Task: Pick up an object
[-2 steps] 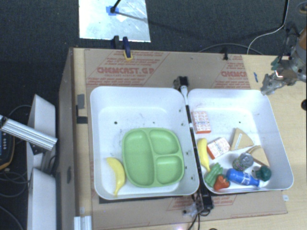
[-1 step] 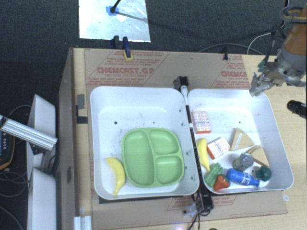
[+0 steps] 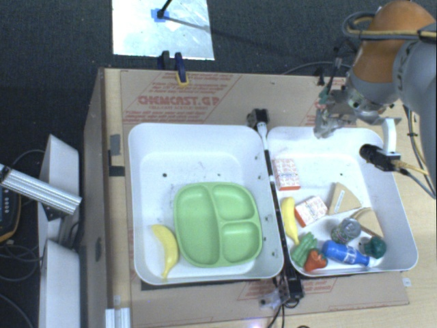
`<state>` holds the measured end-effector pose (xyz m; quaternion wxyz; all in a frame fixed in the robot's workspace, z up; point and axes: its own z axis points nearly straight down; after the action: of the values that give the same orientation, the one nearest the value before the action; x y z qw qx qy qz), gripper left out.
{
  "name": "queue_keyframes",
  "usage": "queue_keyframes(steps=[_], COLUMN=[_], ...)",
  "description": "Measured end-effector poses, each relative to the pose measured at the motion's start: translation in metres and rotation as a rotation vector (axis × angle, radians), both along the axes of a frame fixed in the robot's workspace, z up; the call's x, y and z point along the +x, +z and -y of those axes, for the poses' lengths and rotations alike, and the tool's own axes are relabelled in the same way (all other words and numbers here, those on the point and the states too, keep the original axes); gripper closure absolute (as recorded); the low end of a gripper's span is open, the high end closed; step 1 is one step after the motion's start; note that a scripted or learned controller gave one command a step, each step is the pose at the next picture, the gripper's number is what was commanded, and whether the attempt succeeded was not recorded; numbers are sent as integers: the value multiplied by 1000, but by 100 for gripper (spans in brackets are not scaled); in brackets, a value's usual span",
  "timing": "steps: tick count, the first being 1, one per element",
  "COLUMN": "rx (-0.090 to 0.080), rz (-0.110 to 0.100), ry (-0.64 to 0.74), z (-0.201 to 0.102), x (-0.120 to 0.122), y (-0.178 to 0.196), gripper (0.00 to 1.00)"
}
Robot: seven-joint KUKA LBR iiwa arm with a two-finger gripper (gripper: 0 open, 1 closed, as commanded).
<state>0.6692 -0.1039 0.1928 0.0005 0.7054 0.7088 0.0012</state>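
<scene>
Objects for picking lie heaped in the right bin (image 3: 403, 241): a red-and-white box (image 3: 286, 173), a second small box (image 3: 311, 210), a banana (image 3: 289, 219), a blue bottle (image 3: 345, 253), and a red and green pepper (image 3: 308, 253). None is in the pincer (image 3: 328, 125), which hangs over the bin's far rim; whether it is open or closed cannot be told. Behind it the grey arm bends in from the right, orange band up. In the left bin (image 3: 147, 149) are a green divided plate (image 3: 218, 223) and a second banana (image 3: 166, 248). Both bins rest on the desk (image 3: 177, 98) above dark carpet.
</scene>
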Motion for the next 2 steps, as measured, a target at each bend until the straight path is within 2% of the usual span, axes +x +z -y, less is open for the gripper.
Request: queue_keyframes(steps=[1, 2], rx=[-4, -3], rz=[2, 0], ry=[-3, -4], z=[59, 103], x=[-46, -1], y=[59, 36], gripper=[100, 100])
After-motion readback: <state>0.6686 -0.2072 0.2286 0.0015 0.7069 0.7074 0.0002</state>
